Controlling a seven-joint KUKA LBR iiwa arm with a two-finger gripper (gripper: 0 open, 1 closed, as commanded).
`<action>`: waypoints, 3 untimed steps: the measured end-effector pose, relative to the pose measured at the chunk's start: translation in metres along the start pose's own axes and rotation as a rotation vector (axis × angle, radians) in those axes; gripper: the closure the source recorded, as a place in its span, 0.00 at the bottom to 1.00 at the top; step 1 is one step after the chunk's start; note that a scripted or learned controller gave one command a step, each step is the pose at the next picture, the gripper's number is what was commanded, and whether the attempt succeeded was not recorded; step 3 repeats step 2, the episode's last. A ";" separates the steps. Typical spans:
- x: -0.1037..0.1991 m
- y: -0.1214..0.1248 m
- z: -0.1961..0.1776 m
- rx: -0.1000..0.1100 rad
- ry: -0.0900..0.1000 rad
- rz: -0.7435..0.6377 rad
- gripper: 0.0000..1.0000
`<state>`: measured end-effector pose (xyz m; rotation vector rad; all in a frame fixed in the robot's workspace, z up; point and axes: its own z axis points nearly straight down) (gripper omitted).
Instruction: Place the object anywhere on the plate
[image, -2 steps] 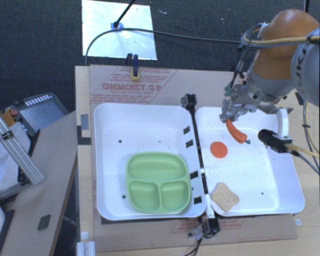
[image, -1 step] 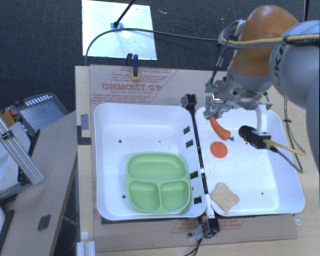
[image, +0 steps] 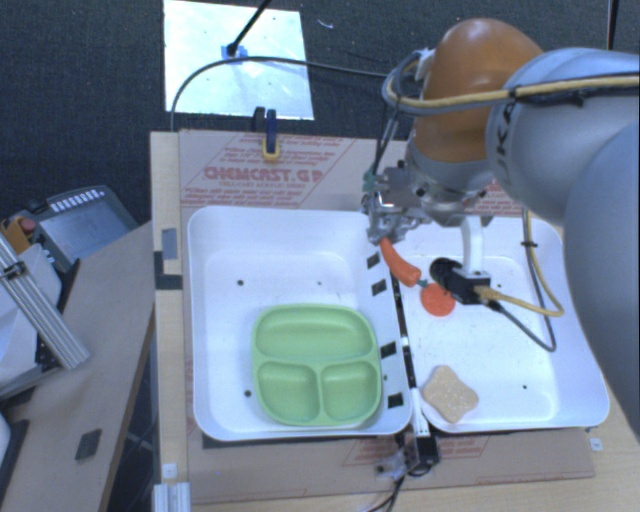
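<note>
An orange carrot-shaped piece (image: 402, 266) hangs at a slant over the divider between the two bins, its upper end pinched between the fingertips of my gripper (image: 384, 237). The gripper is shut on it and sits above the left edge of the right bin. The green three-compartment plate (image: 318, 340) lies in the front of the left bin, down and to the left of the gripper, with nothing on it. The arm's orange band and grey wrist hide the back of the right bin.
A round red-orange piece (image: 437, 300) lies in the right bin beside a black cable fitting (image: 455, 280). A toast slice (image: 450, 394) rests near that bin's front left corner. A yellow clamp (image: 270, 135) stands behind the left bin.
</note>
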<state>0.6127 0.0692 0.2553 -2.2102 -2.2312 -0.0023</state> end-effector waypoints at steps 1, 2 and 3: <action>0.049 0.009 0.012 -0.001 0.000 0.001 1.00; 0.046 0.009 0.011 -0.001 -0.001 0.005 0.00; 0.046 0.009 0.011 -0.001 -0.001 0.005 0.00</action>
